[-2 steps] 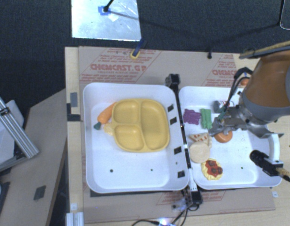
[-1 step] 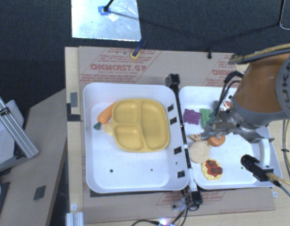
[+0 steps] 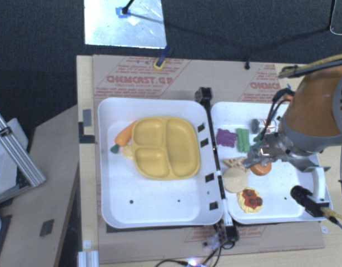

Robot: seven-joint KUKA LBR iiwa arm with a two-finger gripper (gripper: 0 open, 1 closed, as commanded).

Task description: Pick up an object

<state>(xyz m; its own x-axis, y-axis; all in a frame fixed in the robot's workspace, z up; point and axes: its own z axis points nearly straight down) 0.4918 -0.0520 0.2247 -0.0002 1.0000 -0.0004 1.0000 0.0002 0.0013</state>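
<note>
- Camera view, table (image 3: 138, 80): a printed brown board carries two shallow white bins set side by side and touching along a black divider.
- Left bin (image 3: 105, 171): holds a yellow divided plate (image 3: 162, 147), lying flat in the upper half. A toy carrot (image 3: 124, 133) lies against the plate's left edge, tilted.
- Right bin (image 3: 282, 196): holds a scatter of toy food. A purple piece (image 3: 226, 138) and a green piece (image 3: 243, 139) sit just beside each other near the divider. Below them lie a pizza slice (image 3: 233, 162) and a round beige disc (image 3: 234, 179), touching. A yellow and red spaghetti piece (image 3: 250, 200) lies near the bin's front wall.
- Arm (image 3: 312, 110): reaches in from the right over the right bin.
- End effector (image 3: 258, 159): low in the middle of the right bin, just right of the pizza slice. An orange-red piece (image 3: 262, 169) lies directly beneath it, partly covered. Whether the end effector is open or closed, or has hold of that piece, cannot be told.
</note>
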